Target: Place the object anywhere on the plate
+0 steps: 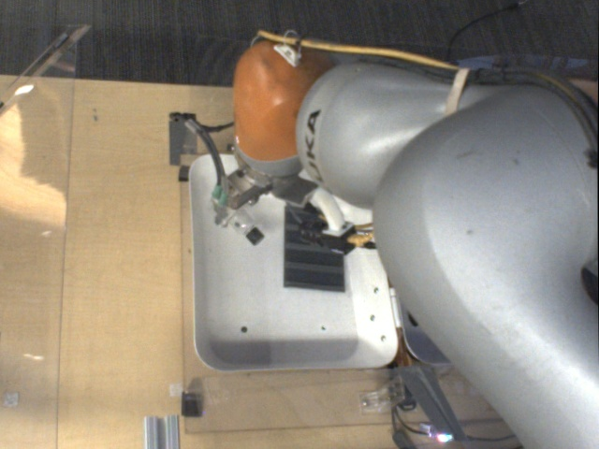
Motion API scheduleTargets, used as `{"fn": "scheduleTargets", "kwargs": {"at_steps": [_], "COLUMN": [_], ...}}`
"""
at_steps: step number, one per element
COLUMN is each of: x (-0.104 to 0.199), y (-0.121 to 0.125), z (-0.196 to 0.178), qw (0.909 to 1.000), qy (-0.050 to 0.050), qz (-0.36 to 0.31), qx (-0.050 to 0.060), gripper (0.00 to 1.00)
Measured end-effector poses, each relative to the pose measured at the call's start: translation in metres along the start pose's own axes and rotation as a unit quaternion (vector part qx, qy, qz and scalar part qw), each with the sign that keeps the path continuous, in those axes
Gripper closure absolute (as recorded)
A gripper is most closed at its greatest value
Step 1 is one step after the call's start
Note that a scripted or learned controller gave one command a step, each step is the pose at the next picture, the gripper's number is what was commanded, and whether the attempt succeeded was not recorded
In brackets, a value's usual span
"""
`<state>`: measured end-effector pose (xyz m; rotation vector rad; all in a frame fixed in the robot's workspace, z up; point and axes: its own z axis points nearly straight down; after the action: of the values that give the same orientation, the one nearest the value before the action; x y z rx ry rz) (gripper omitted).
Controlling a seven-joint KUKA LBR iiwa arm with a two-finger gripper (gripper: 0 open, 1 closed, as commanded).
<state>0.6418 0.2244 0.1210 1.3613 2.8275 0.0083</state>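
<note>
At the far left the wooden tabletop (103, 279) lies bare and pale, with a patch of glare near its upper left edge. Near the lower edge a small black block (192, 403) sits on the wood, just below the near left corner of the white bin (281, 349). A black bracket (180, 138) stands at the bin's far left corner, and a dark cable (211, 153) curves from it toward the wrist.

Inside the bin, close to its far left wall, the arm's tool end hangs low over the white floor, with a small green part (218, 195) on its left side. Whether the jaws are spread or pressed together cannot be told; the metal parts there are too small and blurred.

A small dark piece (255, 236), seemingly the task's object, lies on the bin floor just right of and below the tool end. It is very near the tool end, but contact cannot be made out, and nothing shows it pinched.

Further right a black ribbed slab (314, 262) lies flat on the bin floor. Its far end is partly covered by the wrist.

Above these, the orange band (267, 101) tops the wrist. The grey arm (468, 213) spreads from it across the right side, with a yellow cable (374, 54) along its top edge.
</note>
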Motion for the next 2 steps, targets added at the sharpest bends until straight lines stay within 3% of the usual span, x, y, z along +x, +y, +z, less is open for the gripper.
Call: {"fn": "scheduleTargets", "kwargs": {"at_steps": [1,2], "x": [-0.012,0.005], "y": [0.014,0.015], "z": [-0.049,-0.030], "qw": [0.9833,0.7811], "qy": [-0.001,-0.002], "qz": [-0.182,-0.624], "qx": [-0.002,-0.002], "gripper": [1.00,1.00]}}
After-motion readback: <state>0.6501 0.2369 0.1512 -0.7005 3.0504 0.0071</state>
